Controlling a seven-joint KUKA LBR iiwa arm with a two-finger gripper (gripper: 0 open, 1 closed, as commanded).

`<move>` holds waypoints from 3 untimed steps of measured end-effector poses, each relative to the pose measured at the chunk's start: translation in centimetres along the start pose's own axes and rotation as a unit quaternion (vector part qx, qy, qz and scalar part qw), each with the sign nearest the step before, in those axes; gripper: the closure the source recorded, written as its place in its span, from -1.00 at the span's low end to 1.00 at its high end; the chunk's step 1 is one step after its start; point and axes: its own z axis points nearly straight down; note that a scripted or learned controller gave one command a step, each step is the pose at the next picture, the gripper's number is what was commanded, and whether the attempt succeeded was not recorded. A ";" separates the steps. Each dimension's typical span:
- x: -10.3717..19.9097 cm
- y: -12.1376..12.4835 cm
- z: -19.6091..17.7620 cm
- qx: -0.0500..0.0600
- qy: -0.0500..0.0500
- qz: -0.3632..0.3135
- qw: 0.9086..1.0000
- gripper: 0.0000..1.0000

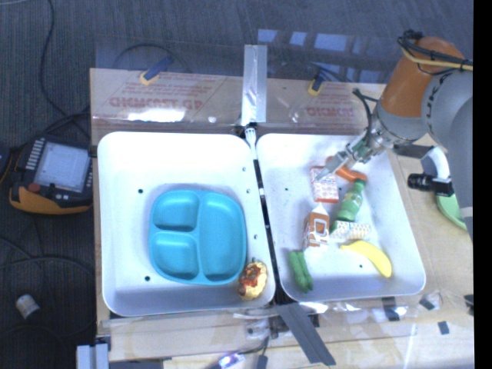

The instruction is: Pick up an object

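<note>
Altogether two cartons [324,184], one banana [370,257], one green bottle [350,201]

Dark grey carpet floor [154,14], wooden bench [184,98], handheld control pendant [50,175] lying at left

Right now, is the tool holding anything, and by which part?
Cannot tell. The tool sits low over the right bin, just above the carrot and the red-and-white carton, but no object shows between its tips.

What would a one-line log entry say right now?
gripper: over right bin, above orange object | banana: untouched | blue tray: left bin
</note>
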 end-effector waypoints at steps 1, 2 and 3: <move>0.0 0.0 0.0 0.000 0.000 0.000 1.000 -1.00; -0.3 0.2 -1.3 -0.005 -0.011 -0.001 1.000 1.00; 5.1 2.2 -10.8 0.001 -0.015 0.036 0.999 1.00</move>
